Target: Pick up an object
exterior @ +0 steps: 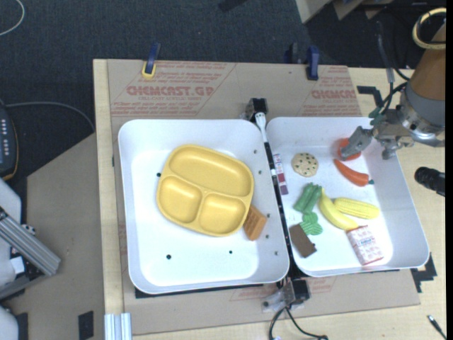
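Over the far right corner of the right bin [417, 225], the gripper [373, 139] hangs at the end of the grey arm, its two fingers spread apart with nothing between them. One finger [357, 141] sits above a small red piece [347, 147], though contact cannot be judged. Just in front lies an orange-red chili pepper [352, 173]. Farther toward the bin's middle rest a cookie [306, 164], a green vegetable [308, 197], a banana [334, 214], a corn cob [356, 208], a brown block [303, 241] and a red-and-white packet [366, 245]. Across the divider, the left bin [141, 261] bears a yellow divided tray [205, 190] with a tan wedge [255, 223] beside its near right corner.
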{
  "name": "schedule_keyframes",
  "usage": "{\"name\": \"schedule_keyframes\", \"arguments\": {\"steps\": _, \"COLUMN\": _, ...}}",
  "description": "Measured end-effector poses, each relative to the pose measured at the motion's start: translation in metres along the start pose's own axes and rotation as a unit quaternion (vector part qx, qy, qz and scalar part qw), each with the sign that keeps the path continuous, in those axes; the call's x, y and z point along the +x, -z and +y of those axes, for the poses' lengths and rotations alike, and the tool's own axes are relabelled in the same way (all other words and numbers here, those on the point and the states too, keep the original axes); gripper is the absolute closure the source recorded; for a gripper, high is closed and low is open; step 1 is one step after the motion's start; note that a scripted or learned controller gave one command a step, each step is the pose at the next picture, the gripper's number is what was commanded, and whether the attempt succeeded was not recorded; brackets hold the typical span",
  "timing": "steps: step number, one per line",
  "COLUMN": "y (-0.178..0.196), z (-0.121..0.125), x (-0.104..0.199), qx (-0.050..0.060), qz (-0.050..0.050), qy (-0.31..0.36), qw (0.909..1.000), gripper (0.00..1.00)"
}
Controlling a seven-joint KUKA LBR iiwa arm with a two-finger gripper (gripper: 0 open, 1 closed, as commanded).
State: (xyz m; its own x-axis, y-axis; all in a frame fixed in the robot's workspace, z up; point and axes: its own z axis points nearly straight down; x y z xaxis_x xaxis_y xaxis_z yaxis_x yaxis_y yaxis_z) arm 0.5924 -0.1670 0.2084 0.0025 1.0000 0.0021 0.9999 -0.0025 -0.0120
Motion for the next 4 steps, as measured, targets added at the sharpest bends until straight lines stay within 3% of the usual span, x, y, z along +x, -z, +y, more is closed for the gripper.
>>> {"name": "schedule_keyframes", "arguments": {"steps": 1, "y": 0.007, "z": 0.003, "x": 0.0, "qx": -0.006, "qz": -0.001, "qy": 0.001, "qw": 1.0, "gripper": 0.0}}
{"name": "schedule_keyframes", "arguments": {"steps": 3, "y": -0.105, "z": 0.0, "x": -0.012, "qx": -0.003, "qz": 0.0, "qy": 0.001, "qw": 1.0, "gripper": 0.0}}
{"name": "schedule_keyframes", "arguments": {"steps": 4, "y": -0.117, "z": 0.004, "x": -0.015, "qx": -0.011, "qz": -0.005, "qy": 0.001, "qw": 0.9999, "gripper": 0.0}}
